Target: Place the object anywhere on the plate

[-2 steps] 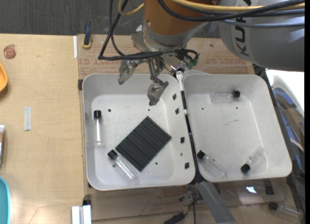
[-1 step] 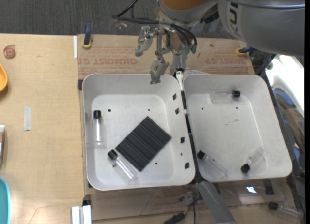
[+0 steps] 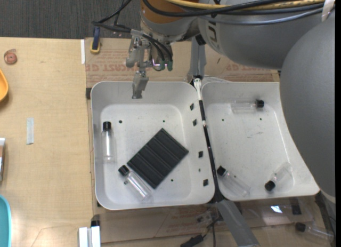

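While the arm (image 3: pixel 250 22) shows letters "U" and "A", the claw (image 3: pixel 139 88) cannot be judged open or closed.

A pale wooden worktop (image 3: pixel 48 107) lay left of the bins, an orange object (image 3: pixel 2 87) at its edge and black cables (image 3: pixel 114 24) behind.

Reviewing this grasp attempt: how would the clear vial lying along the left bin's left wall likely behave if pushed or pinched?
The vial lies on its side and looks cylindrical, so a sideways push would probably roll it. Its clear, smooth-looking wall may slip between the claw fingers. It seems small and probably light. The bin wall close beside it could crowd a grasp.
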Robot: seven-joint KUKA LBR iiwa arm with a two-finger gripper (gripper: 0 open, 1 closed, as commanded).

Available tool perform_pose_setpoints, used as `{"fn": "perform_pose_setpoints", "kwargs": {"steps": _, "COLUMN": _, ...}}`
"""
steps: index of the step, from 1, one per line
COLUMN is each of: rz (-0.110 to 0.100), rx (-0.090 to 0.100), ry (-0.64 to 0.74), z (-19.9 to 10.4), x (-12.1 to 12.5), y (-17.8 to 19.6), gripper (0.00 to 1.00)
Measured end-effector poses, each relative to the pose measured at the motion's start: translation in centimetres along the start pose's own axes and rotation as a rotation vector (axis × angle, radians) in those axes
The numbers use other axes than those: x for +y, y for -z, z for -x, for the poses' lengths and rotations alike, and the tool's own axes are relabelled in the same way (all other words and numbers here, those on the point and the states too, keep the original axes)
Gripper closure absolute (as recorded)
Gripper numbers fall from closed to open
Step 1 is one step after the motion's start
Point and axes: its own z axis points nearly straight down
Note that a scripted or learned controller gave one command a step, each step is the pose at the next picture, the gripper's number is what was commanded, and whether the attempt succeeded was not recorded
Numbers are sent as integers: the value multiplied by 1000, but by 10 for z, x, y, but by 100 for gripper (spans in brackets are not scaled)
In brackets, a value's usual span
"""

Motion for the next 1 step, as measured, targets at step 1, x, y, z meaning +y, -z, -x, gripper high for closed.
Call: {"fn": "perform_pose_setpoints", "kwargs": {"steps": 1, "rz": -3, "rx": 1, "ry": -683, "z": 1, "x": 6, "y": -158, "gripper": 0}}
